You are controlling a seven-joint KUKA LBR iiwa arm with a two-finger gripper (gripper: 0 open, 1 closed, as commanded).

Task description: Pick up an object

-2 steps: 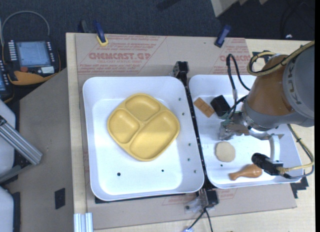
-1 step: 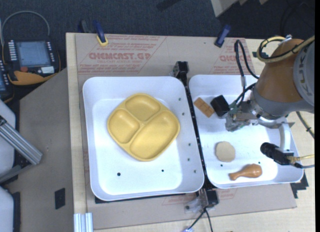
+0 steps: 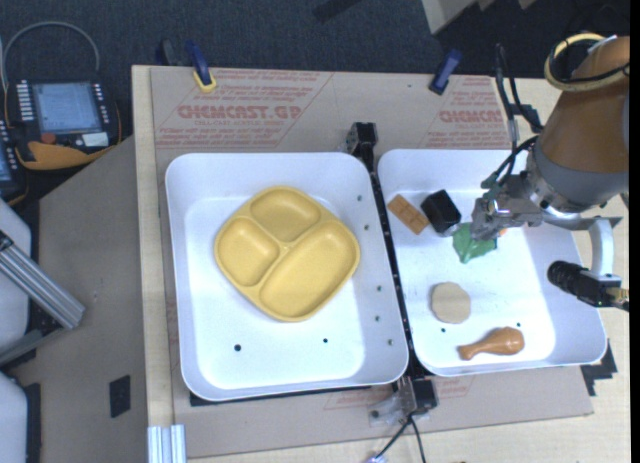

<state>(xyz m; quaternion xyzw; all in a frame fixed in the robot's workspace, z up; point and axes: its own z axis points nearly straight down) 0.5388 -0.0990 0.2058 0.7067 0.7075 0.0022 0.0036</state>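
Note:
My gripper (image 3: pixel 487 226) reaches into the right bin (image 3: pixel 560 351) from the right and sits directly over a green object (image 3: pixel 470 244), its tips touching the object's top. To the left of it lie a black block (image 3: pixel 440 210) and a brown bread-like piece (image 3: pixel 407 213). Nearer the front of the same bin are a round tan piece (image 3: pixel 450 302) and a brown drumstick (image 3: pixel 492 343).
The left bin (image 3: pixel 200 281) holds a yellow divided plate (image 3: pixel 287 251). A black clamp (image 3: pixel 362 137) sits at the far end of the gap between the bins. A black fitting (image 3: pixel 580 284) stands at the right bin's right side.

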